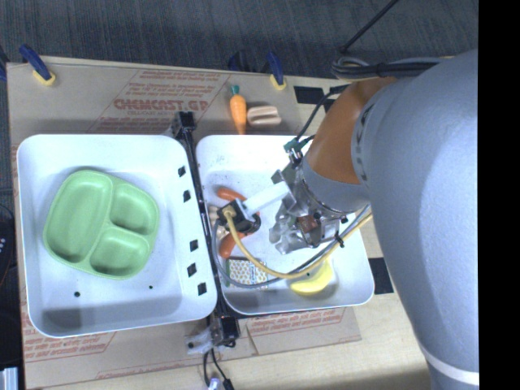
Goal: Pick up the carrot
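Two shallow, smooth white bins, left bin (pixel 32 218) and right bin (pixel 244 149), sit on a cardboard-covered surface (pixel 146 96). You see a glossy green divided plate (pixel 101 222) with rounded corners in the left bin. The carrot (pixel 237 114), small, tapered and orange with a green top, lies on the surface just beyond the right bin's far rim, beside a tan rounded piece (pixel 263 117). The metallic end effector (pixel 294 227) hangs inside the right bin, well apart from the carrot, the rim between them; you cannot tell how wide it stands. Bare cardboard lies open to the carrot's left
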`<state>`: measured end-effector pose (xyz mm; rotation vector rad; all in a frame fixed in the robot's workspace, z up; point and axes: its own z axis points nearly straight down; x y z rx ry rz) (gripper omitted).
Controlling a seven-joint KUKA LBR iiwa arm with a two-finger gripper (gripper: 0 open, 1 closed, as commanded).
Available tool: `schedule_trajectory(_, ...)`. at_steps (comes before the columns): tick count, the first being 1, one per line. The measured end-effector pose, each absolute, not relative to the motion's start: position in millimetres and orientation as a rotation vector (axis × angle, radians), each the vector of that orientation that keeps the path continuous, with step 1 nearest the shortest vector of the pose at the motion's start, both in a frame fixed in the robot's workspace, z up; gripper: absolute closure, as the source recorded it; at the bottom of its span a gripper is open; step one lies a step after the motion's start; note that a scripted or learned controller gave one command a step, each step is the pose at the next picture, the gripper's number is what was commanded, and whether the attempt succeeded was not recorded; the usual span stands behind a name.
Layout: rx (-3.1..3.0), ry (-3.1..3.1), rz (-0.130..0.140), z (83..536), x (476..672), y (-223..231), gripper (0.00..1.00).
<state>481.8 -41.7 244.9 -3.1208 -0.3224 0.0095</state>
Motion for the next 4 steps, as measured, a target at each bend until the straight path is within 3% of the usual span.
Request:
schedule_trajectory(1, -3.118, -0.368, 0.004, 310.5, 529.9, -103.8, 1.0)
schedule_trajectory(2, -3.118, -0.352, 0.009, 277.9, 499.2, -22.2, 1.0)
schedule_trajectory(3, -3.123, -0.323, 0.005, 328.1, 578.9, -26.9, 1.0)
schedule_trajectory(4, -3.121, -0.343, 0.009, 275.6, 490.5, 79.5, 1.0)
